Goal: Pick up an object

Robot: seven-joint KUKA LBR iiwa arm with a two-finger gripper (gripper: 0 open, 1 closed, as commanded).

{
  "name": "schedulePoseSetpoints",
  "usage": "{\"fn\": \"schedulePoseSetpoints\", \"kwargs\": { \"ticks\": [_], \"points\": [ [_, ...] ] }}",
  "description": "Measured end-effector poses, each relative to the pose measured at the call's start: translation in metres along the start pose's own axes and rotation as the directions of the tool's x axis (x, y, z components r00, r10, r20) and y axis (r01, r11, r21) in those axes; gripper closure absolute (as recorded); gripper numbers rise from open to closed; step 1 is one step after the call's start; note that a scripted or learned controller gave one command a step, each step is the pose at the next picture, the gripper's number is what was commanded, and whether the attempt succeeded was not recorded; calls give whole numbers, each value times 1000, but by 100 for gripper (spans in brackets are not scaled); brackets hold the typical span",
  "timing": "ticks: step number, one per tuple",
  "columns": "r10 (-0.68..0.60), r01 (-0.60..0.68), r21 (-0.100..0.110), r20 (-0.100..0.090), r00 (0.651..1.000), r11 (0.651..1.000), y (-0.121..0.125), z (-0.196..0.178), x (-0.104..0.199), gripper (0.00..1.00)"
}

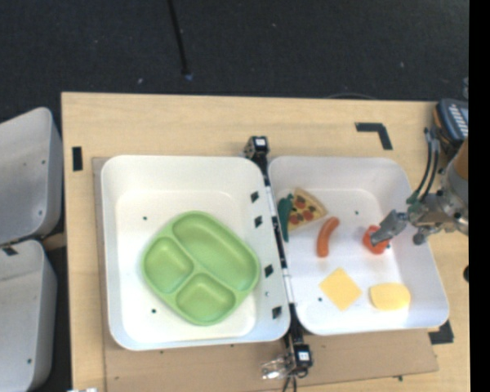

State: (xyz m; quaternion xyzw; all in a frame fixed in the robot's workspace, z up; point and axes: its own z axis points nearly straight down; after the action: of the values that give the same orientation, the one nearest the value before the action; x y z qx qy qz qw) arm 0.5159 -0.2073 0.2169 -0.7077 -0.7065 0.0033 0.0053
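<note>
- The gripper (pixel 382 237) reaches into the right bin (pixel 408 317) from 3 o'clock. Its tip is on a small red thing (pixel 375 242), maybe a toy tomato, at the 3 o'clock side of this bin.
- The red thing is round, glossy and partly covered by the gripper. I cannot tell if the gripper is released or clenched on it.
- Near the middle of the bin lies an orange-red sausage (pixel 327 236), tilted.
- At 10 o'clock of the bin is a pizza slice (pixel 304 208) with red dots, and a green piece lies just beside it.
- At 6 o'clock lies a flat yellow cheese square (pixel 340 289), and a yellow lump (pixel 389 296) is near it at 5 o'clock.
- The left bin (pixel 122 194) holds a green tray (pixel 199 267) with three compartments.
- I can read no writing on any thing.
</note>
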Motion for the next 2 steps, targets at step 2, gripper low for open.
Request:
{"fn": "schedulePoseSetpoints", "kwargs": {
  "ticks": [2],
  "points": [
    [-2,2,-6,2,1000,1000,-7,50,2,0]
  ]
}}
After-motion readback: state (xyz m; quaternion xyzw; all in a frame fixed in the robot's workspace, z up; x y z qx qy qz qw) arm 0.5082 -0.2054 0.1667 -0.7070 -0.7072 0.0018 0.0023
